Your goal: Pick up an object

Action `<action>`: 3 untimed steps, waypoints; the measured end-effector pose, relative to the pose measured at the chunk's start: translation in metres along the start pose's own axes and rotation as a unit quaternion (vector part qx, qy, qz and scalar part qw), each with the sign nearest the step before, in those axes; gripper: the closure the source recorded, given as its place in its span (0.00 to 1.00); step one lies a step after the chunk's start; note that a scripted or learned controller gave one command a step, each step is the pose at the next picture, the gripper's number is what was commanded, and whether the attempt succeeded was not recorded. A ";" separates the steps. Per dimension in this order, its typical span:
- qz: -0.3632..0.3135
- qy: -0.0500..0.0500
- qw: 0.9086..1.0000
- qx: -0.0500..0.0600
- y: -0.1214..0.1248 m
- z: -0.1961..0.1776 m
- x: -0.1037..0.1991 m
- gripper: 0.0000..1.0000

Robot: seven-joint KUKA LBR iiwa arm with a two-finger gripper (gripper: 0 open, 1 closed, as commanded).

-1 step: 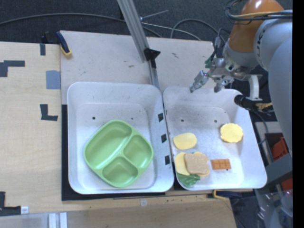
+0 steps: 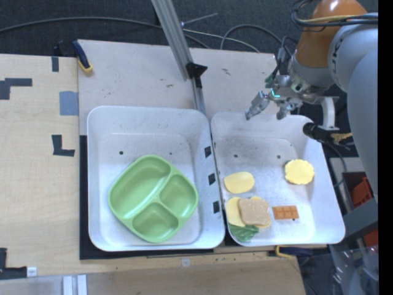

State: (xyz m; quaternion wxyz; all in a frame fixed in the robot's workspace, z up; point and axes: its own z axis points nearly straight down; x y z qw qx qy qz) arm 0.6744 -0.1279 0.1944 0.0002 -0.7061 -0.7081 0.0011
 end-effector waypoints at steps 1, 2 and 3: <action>0.000 0.000 1.000 0.003 -0.009 0.060 -0.002 0.00; 0.000 -0.001 1.000 0.000 -0.010 0.108 -0.001 0.00; -0.001 0.000 1.000 0.000 -0.009 0.096 0.000 1.00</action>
